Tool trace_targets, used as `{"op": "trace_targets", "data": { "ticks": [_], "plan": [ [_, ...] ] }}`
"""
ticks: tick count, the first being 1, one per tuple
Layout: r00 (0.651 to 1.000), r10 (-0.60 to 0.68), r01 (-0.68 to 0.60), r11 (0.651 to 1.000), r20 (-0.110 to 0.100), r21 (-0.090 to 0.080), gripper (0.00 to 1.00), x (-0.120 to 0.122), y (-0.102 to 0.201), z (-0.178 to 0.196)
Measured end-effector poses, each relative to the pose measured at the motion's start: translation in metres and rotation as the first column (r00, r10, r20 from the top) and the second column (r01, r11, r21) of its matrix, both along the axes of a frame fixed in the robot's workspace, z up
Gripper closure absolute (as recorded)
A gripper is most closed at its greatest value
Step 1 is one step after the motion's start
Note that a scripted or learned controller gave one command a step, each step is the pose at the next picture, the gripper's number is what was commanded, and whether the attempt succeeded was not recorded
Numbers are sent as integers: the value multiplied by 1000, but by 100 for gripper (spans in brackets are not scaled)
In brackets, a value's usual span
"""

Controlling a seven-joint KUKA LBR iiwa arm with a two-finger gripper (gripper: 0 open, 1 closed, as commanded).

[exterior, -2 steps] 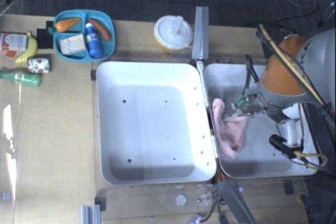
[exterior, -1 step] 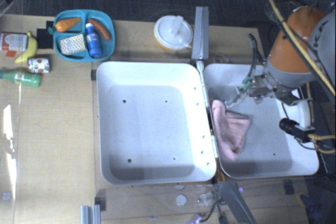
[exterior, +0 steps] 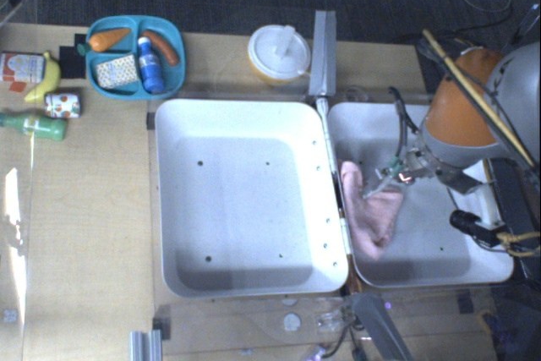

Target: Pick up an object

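Note:
A crumpled pink cloth [exterior: 369, 211] lies in the right bin [exterior: 473, 262], against its left wall. My gripper [exterior: 395, 176] hangs over the cloth's upper right part, at the end of the grey arm with the orange band [exterior: 461, 114] coming in from the right. The fingertips sit close to or on the cloth; whether it is held between them cannot be made out.
The left bin [exterior: 245, 199] stands beside the right one. Behind the bins are a white lidded cup [exterior: 279, 53] and a blue tray [exterior: 135, 55] of toy food. A banana [exterior: 44, 79], a can [exterior: 62, 105] and a green bottle [exterior: 34, 125] lie at far left.

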State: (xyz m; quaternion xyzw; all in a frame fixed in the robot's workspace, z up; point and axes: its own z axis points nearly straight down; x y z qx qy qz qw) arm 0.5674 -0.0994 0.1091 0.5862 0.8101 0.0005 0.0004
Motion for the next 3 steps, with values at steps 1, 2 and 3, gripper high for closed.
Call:
{"op": "trace_targets", "data": {
  "ticks": [1, 2, 3],
  "plan": [
    [989, 145, -145, 989, 14, -4, 0, 58, 8, -17],
    [989, 147, -147, 989, 21, -3, 100, 60, 10, -5],
    [902, 432, -432, 902, 5, -4, 100, 85, 30, 77]
  ]
}}
